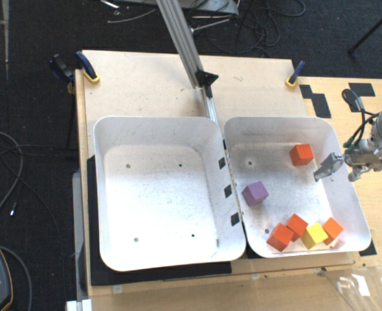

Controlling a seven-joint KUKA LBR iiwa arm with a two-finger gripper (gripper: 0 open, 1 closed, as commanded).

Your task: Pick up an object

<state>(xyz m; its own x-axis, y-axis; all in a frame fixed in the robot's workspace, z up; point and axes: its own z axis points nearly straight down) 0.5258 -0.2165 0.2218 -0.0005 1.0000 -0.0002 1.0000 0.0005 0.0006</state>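
Over at the right-hand shallow white plastic bin [346,193], the grey two-finger gripper [337,167] hangs at the bin's right rim, one metal finger [325,167] poking inward above the wall. Nothing sits between its fingers, and from this slant I cannot tell how far apart they stand. It looks parked at the edge, poised to come in over the blocks rather than committed to any one of them.

Closest to it is a single orange cube [301,154], alone in the upper part of the bin, well apart from the rest, so I'd guess that's the easy pick. A purple cube [255,192] sits near the middle, also on its own. Down in the lower right corner, a red-orange cube [281,236], a second orange block [297,224], a yellow cube [314,234] and another orange cube [332,228] crowd together, touching or nearly so; fingers would struggle to get in there.

To the left, the other shallow white bin [107,173] lies alongside, rims meeting in the middle. Both rest on a pale wooden bench [146,83], clamped at the corners, with a slanted aluminium rail [178,34] rising behind. Dark carpet and loose cables surround it all.
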